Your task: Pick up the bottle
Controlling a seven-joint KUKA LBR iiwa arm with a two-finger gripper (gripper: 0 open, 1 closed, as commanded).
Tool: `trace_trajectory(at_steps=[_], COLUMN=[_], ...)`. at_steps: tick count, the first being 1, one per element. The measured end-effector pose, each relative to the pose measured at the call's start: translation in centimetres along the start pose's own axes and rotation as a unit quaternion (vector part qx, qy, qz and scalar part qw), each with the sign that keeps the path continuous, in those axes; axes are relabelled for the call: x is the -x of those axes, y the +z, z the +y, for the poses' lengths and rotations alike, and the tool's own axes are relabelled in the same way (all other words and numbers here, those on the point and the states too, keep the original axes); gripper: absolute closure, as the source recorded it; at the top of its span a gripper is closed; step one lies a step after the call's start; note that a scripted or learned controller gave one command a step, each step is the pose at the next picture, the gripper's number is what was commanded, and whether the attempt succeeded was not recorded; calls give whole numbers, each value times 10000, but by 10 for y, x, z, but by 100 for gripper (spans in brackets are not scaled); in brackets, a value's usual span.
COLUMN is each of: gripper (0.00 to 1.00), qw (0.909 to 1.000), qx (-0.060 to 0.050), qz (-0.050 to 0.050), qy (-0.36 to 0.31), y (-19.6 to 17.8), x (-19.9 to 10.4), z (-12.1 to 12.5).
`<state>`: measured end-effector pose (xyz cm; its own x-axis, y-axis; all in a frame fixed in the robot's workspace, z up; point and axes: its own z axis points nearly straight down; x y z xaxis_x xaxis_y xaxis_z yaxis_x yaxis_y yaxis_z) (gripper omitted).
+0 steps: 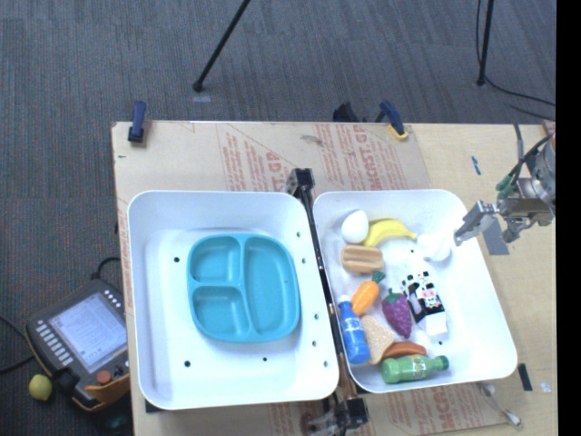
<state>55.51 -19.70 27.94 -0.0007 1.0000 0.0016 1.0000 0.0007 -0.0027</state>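
Two white bins. Left bin (154,234): one teal divided plate (243,287). Right bin (481,307): two bottles, one blue-capped bottle (352,331) by the left wall and one green bottle (414,368) lying along the front edge. Also one egg (355,226), one banana (390,232), one hot dog (362,260), one carrot (365,296), one grape bunch (397,313). Gripper (486,230) sits over the right bin's right rim, well apart from both bottles, nothing in it; finger gap can't be made out.

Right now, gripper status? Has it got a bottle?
Gripper: above the right white bin's right rim; open or shut cannot be told. Nothing seen in it; the green plastic bottle lies in the bin.
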Motion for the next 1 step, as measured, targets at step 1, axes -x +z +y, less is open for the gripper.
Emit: trace_trajectory(at_steps=[1], gripper=[100], qw=[10000], qx=[-4], qz=[5], qy=[-14], y=[-10], x=[0], z=[0])
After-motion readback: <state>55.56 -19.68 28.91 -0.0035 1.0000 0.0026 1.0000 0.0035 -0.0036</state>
